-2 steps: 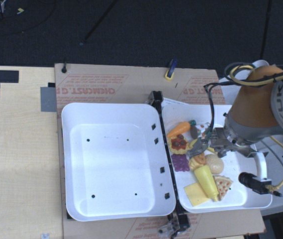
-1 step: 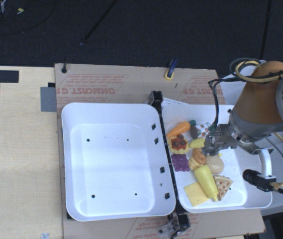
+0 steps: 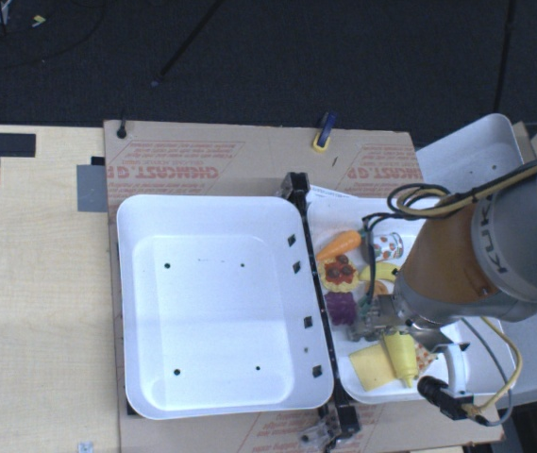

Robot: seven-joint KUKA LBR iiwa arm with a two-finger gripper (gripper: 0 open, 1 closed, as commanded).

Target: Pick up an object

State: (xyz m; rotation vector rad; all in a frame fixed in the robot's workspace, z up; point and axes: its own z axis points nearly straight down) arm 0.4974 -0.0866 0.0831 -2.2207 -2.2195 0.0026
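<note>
Toys: clustered in right bin (image 3: 362,390) — carrot (image 3: 338,244), purple piece (image 3: 341,308), yellow block (image 3: 372,367). Hand (image 3: 374,319) low among them; grip state cannot be told. Risk: crowding, so a pinch may nudge neighbours or slip off.

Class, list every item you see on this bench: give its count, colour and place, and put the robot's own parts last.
Shallow plastic bins: 2, white, side by side; left bin, right bin.
Carrot-shaped toy: 1, orange, right bin, far end.
Grape-like cluster: 1, purple, right bin, by the divider.
Flat wedge block: 1, pale yellow, right bin, near edge.
Cylindrical piece: 1, yellow, beside the wedge.
Clamp: 1, blue and yellow, cardboard's far edge.
Robot arm: 1, grey with orange band, over right bin.
</note>
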